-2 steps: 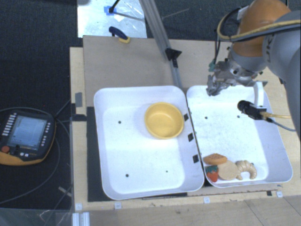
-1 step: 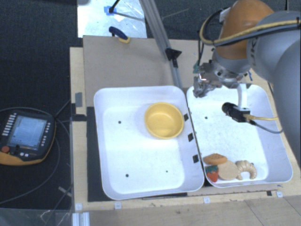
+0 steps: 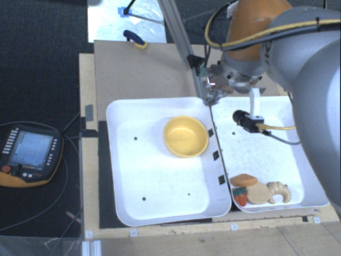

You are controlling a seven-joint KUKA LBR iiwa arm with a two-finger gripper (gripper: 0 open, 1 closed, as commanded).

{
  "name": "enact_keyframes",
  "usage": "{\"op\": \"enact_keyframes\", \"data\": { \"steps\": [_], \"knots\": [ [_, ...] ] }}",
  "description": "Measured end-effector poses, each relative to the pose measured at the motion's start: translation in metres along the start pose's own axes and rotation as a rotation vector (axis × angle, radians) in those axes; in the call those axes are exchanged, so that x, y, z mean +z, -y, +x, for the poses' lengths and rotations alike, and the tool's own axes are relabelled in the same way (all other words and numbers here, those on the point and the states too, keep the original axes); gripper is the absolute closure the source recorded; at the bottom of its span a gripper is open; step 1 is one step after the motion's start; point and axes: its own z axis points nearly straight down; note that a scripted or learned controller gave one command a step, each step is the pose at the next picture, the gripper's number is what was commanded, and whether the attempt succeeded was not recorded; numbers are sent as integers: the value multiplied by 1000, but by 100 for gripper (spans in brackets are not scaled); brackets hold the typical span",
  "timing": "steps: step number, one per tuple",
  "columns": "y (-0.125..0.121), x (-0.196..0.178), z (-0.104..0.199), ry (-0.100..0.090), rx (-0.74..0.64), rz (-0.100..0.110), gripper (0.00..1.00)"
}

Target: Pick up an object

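Note:
A yellow bowl [image 3: 185,136] sits upright in the left bin [image 3: 138,196], toward its back right. Bunched in the front corner of the right bin [image 3: 277,143] are a brown bread-like piece [image 3: 243,180], a small red item [image 3: 241,199], a beige round piece [image 3: 258,193] and a pale croissant-shaped piece [image 3: 280,192]. My gripper [image 3: 211,96] hangs over the back end of the wall between the two bins, up and to the right of the bowl and far from the food pieces. I see nothing held in it.
The grey arm with its orange band [image 3: 256,15] covers the back right of the view. A black connector with a yellow cable [image 3: 246,120] hangs over the right bin. A teach pendant [image 3: 29,153] lies on the floor at left. A slanted metal pole [image 3: 176,25] crosses the back.

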Motion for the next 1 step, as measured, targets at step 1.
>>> {"op": "enact_keyframes", "data": {
  "steps": [1],
  "knots": [
    [-4,-6,45,0,1,0,100]
  ]
}}
